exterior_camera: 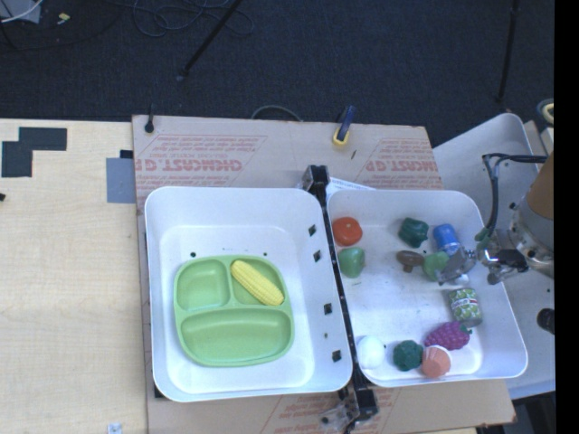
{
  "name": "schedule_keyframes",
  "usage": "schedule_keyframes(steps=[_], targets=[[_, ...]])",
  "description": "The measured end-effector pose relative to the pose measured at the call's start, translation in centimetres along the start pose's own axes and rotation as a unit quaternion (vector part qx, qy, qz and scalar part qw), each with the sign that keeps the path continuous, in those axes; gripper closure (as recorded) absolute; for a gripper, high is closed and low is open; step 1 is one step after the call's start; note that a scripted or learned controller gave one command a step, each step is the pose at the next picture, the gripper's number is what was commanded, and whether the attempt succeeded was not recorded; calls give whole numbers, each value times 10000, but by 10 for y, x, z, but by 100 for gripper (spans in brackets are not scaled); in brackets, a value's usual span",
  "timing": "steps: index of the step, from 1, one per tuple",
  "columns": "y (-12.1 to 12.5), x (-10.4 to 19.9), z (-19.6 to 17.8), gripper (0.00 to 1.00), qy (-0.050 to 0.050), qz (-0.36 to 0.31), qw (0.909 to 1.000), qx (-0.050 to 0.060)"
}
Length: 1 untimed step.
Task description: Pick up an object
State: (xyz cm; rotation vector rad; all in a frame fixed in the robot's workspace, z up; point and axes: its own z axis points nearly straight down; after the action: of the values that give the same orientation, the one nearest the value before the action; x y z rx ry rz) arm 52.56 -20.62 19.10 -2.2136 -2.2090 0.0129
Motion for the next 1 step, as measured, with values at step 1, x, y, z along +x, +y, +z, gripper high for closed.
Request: schedule_keyframes(steps=[1], targets=[[3, 0, -8, 0, -14, -12, 10000, -64]])
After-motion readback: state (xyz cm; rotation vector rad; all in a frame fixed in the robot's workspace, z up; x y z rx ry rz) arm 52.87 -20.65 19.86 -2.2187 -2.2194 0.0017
